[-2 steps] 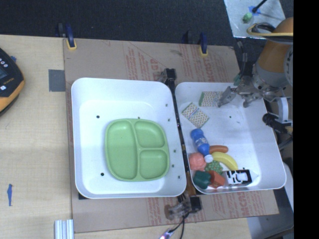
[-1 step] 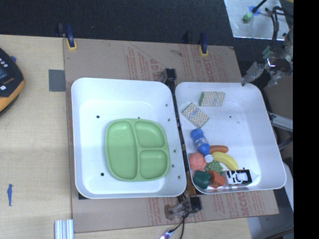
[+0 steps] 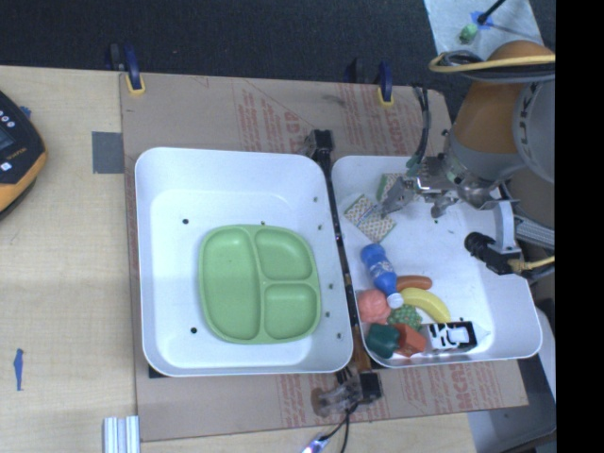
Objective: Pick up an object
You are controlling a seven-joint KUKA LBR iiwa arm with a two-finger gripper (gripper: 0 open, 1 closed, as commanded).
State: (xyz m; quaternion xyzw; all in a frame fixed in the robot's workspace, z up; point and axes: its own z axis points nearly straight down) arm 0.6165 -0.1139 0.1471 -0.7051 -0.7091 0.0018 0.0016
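Presently the gripper (image 3: 412, 194) hovers, fingers spread and empty, at the right bin's (image 3: 505, 295) far edge. Nearby, the patterned packet (image 3: 370, 216) lies flat: probably light, floppy; pinch one edge.

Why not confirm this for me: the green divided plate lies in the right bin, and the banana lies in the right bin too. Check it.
Half wrong. The camera view shows the green divided plate in the left bin, not the right. The banana does lie in the right bin.
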